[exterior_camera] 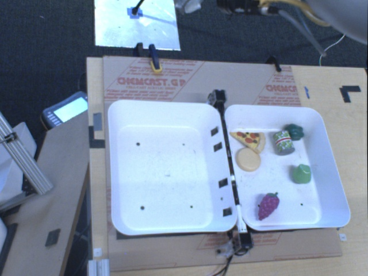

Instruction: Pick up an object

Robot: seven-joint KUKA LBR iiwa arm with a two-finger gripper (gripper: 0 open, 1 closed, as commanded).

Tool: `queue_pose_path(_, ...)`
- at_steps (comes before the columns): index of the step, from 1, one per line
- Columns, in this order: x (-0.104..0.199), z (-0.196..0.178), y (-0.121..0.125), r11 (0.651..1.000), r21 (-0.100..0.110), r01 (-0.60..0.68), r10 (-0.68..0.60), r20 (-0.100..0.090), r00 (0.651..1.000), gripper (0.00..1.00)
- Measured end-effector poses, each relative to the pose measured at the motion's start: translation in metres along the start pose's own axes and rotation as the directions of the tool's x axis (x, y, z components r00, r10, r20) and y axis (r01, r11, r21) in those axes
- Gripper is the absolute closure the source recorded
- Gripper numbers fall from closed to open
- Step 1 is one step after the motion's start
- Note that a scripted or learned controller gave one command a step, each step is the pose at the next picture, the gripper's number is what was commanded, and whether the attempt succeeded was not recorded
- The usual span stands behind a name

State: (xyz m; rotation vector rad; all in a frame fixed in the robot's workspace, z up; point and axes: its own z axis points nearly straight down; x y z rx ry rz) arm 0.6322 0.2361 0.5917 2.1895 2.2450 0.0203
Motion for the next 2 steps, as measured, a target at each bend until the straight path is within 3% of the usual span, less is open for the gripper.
queue_pose_path(1, 0.0, 0.0, 0.0, 1.0, 0.001, 0.001, -0.001, 0.0, 1.0, 0.0)
queue_pose_path(2, 0.0, -0.011, 0.0, 1.0, -0.002, 0.004, -0.004, -0.001, 1.0, 1.0)
